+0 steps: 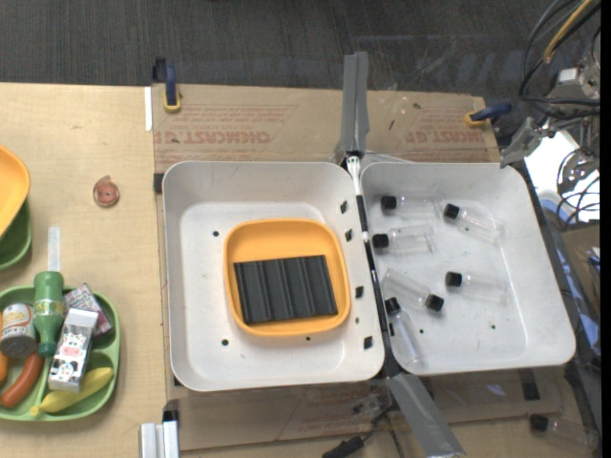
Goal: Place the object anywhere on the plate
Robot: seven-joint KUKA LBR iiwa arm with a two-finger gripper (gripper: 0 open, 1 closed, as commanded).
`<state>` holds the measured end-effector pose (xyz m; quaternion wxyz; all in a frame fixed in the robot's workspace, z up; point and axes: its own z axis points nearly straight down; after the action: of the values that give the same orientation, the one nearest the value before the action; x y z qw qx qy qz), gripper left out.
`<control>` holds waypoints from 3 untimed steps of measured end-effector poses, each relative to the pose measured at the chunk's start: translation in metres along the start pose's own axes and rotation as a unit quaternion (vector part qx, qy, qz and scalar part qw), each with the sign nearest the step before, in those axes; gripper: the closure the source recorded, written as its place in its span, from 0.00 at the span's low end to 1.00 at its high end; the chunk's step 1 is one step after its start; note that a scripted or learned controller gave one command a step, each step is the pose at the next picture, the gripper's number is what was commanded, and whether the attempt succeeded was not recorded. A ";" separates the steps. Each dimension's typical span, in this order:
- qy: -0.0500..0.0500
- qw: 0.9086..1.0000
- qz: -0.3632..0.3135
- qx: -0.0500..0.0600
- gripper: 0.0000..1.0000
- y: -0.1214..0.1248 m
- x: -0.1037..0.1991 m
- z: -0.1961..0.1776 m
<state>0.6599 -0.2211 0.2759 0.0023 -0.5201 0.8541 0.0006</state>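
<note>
Orange plate point(286, 246) sits in the left bin point(191, 284); clear vials point(458, 216) lie scattered in the right bin point(535, 342).

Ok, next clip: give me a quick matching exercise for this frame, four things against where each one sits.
Things:
1. orange plate
2. clear vials with black caps
3. green bottle
4. blue clamp

Places:
A. right bin
B. green tray at the bench's left edge
C. left bin
D. far edge of the cardboard sheet, behind the left bin

Pairs: 1-C, 2-A, 3-B, 4-D
</note>
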 end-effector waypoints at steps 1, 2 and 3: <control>0.000 0.994 -0.106 0.000 0.00 0.000 0.000 0.049; 0.000 0.969 -0.248 -0.001 0.00 0.000 0.000 0.057; -0.001 0.925 -0.380 -0.001 0.00 0.009 -0.017 0.051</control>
<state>0.6597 -0.2020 0.2248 0.0027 -0.8056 0.5925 0.0008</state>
